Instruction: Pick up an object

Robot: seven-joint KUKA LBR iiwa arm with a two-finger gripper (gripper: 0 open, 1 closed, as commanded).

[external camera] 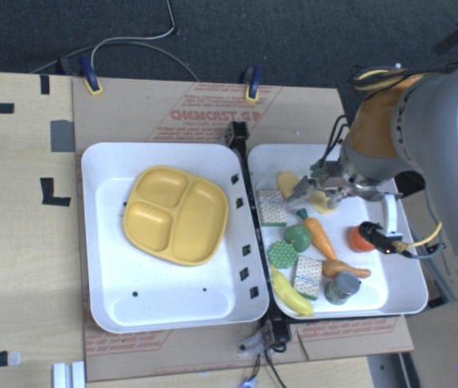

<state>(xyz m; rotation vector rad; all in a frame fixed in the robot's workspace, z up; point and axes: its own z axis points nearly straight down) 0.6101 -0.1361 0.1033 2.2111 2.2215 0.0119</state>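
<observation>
The arm [423, 128] is a thick, rounded limb with a smooth, pale grey shell that looks faintly glossy. Above the wrist runs a broad orange band [375, 124], curved like the shell around it, with a thin pale ring along its upper edge. Below the band the wrist narrows into a darker grey metal section. A thin black cable [336, 140] loops along the wrist's side. The gripper [310, 186] is small, built of grey metal parts with dark joints. Further along the body sit a white bracket [390, 214] and a black fitting with a yellowish cable [427, 237] curving from it.
</observation>
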